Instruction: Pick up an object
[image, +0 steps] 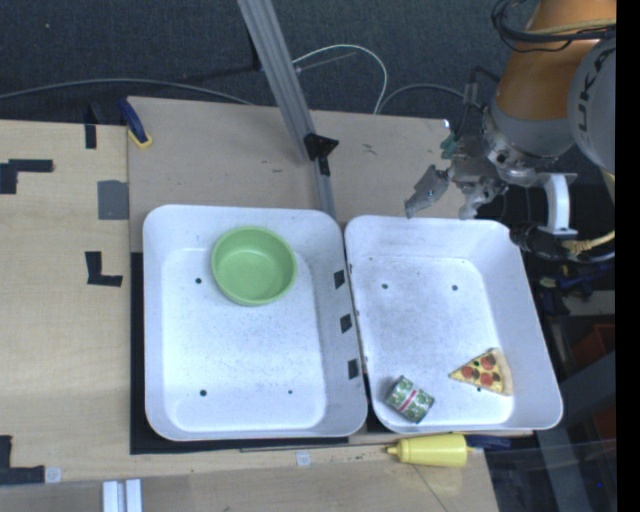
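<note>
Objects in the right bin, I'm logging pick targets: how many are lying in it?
2. A pizza slice toy lies near the right bin's front right corner, and a small green can lies on its side at the front edge, left of the slice. Nothing appears hidden.

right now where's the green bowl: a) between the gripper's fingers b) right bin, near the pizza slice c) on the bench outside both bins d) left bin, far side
d: the green bowl sits in the left bin, toward its far side, while the pizza slice and a small can lie in the right bin, and the gripper hangs above that bin's far edge.
</note>
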